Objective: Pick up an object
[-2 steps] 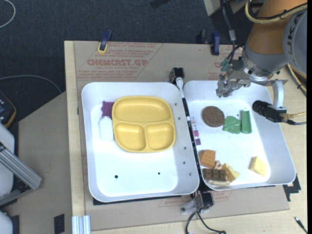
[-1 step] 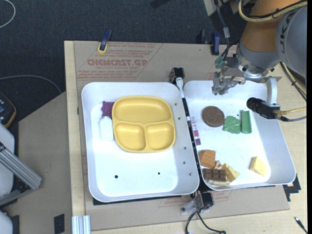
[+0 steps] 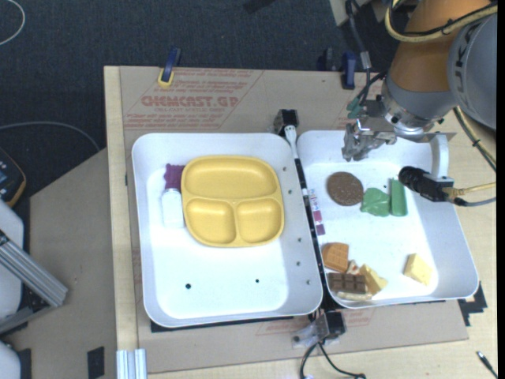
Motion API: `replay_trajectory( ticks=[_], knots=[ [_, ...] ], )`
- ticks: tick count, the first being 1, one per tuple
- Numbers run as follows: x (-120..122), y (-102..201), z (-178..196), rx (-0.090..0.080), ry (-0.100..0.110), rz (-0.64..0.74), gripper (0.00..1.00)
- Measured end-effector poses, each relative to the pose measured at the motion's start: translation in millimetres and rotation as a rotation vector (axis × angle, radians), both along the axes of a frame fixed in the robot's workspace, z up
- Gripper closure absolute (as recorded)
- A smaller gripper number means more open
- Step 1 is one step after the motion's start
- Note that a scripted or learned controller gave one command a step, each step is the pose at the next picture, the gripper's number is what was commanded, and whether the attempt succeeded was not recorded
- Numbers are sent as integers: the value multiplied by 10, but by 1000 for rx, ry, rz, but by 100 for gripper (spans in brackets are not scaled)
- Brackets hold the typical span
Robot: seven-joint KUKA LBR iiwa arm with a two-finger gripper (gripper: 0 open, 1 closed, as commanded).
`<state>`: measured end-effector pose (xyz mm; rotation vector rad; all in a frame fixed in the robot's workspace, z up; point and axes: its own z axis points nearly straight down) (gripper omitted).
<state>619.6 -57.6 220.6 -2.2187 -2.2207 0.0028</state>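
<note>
My gripper (image 3: 357,150) hangs over the far left part of the right bin (image 3: 450,247), fingers pointing down with nothing seen between them. Just in front of it lies a round brown cookie (image 3: 345,188). To the cookie's right sit green pieces (image 3: 385,200). At the bin's near left corner are an orange waffle square (image 3: 335,255), dark brown chocolate pieces (image 3: 349,283) and a small yellow wedge (image 3: 373,279). A yellow cheese block (image 3: 419,268) lies near the bin's front right.
The left bin (image 3: 150,275) holds a yellow three-part plate (image 3: 233,199), with a purple thing (image 3: 173,175) and a white bottle (image 3: 171,208) at its left side. A marker-like stick (image 3: 316,214) lies along the rim between the bins.
</note>
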Motion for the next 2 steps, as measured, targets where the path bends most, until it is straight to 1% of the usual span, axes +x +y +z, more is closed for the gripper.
replay_trajectory(
  ticks=[1, 2],
  knots=[
    [77, -32, -54, -2, -4, 0, 100],
    [-3, -20, 48, 0, -3, -1, 100]
  ],
)
